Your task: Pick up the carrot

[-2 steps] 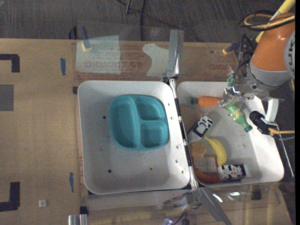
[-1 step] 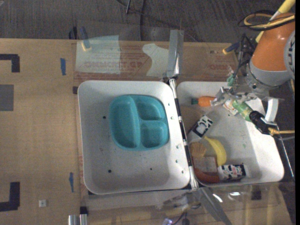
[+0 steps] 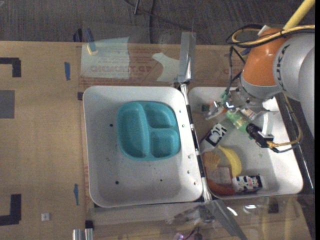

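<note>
End effector [image 3: 224,115] above right bin [image 3: 290,174], well apart from carrot [image 3: 220,186].

Divided tray [image 3: 148,130] in left bin [image 3: 100,184], banana [image 3: 231,158], carrot [image 3: 220,187], carton [image 3: 248,183] in right bin [image 3: 287,179]

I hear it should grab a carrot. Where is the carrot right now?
In the camera view, the carrot lies along the right bin's near edge, below the banana and left of the small cow-patterned carton.
</note>
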Robot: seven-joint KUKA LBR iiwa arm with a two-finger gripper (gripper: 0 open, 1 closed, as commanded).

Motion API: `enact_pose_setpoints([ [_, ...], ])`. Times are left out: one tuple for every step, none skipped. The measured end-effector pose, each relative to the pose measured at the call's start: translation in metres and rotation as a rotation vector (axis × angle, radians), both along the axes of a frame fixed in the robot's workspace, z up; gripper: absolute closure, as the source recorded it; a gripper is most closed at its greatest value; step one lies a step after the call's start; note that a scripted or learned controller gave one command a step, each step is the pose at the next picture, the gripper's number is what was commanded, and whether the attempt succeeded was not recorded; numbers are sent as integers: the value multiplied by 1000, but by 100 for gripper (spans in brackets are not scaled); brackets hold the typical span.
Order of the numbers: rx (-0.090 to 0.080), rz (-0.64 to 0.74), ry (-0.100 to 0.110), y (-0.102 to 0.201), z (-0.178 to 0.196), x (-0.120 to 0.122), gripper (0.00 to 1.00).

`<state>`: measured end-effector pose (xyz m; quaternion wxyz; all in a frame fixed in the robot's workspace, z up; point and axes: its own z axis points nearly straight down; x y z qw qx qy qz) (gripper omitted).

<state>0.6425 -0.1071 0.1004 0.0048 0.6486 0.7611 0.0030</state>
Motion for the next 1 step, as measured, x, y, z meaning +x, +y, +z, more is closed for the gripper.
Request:
enact_pose_setpoints([
  [2, -1, -4, 1, 11, 1, 100],
])
